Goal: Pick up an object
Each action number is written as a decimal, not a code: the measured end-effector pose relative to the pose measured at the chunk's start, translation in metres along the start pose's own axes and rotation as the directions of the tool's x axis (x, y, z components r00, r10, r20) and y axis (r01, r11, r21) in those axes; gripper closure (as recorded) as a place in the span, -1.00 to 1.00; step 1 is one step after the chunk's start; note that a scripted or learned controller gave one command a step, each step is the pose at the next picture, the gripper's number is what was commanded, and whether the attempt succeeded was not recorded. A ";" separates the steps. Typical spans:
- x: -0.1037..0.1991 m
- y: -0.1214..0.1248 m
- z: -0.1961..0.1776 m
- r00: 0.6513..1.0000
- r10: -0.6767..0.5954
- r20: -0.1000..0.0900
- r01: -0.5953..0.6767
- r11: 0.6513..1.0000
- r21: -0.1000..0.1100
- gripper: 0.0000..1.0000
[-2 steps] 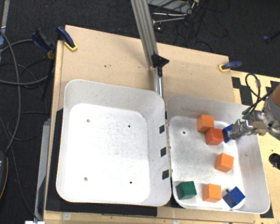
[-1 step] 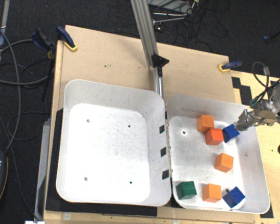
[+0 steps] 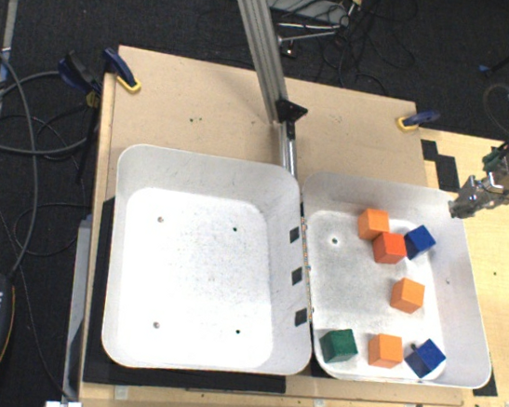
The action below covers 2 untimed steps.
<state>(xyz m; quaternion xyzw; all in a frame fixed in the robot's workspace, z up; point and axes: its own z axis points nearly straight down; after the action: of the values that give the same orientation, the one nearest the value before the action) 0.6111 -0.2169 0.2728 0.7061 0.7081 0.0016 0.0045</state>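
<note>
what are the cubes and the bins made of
The cubes, such as the green cube, look like painted wood or plastic: flat matte colour, crisp edges. The right bin and left bin look like thin moulded white plastic, with rounded corners and a speckled, scuffed floor.

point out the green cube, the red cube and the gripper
green cube (image 3: 339, 344), camera view, its top face
red cube (image 3: 388, 248), camera view, its top face
gripper (image 3: 469, 202), camera view, between its fingertips

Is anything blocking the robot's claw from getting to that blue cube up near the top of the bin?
Nothing visible does. The gripper hangs above the right bin's upper right rim, and the blue cube sits just inside, with bare white floor between. A red cube touches its far side.
</note>
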 end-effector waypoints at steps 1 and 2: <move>0.053 -0.005 0.012 1.000 -0.004 -0.005 0.004 1.000 0.010 1.00; 0.105 -0.026 0.007 1.000 -0.005 -0.006 0.005 1.000 0.009 1.00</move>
<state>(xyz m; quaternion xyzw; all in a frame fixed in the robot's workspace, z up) 0.5850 -0.1116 0.2648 0.7044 0.7098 0.0004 -0.0009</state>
